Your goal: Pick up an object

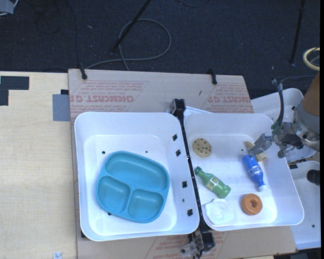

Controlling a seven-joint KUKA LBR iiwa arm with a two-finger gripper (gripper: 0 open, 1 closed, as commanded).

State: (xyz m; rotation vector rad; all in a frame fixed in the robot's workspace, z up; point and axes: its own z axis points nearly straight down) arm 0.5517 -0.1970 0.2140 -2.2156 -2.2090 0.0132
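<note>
**Right bin: gripper low at far side, nothing in its grasp**

Nearest your camera sit a white lid (220, 211) and an orange ring (252, 204), at the front edge of the right bin (291, 212), well short of the jaws. Note the gripper (275, 140) at that bin's right side, fingers spread, with nothing between them. Directly beside the jaws, toward the camera, lies a blue bottle (254, 171); a small tan block (257, 149) rests just to their left, touching the bottle's top end. Further left of the jaws you will find a green bottle (212, 182) lying tilted and a round tan biscuit (202, 147). Well apart, in the left bin (83, 144), sits a blue divided tray (133, 185).
</note>
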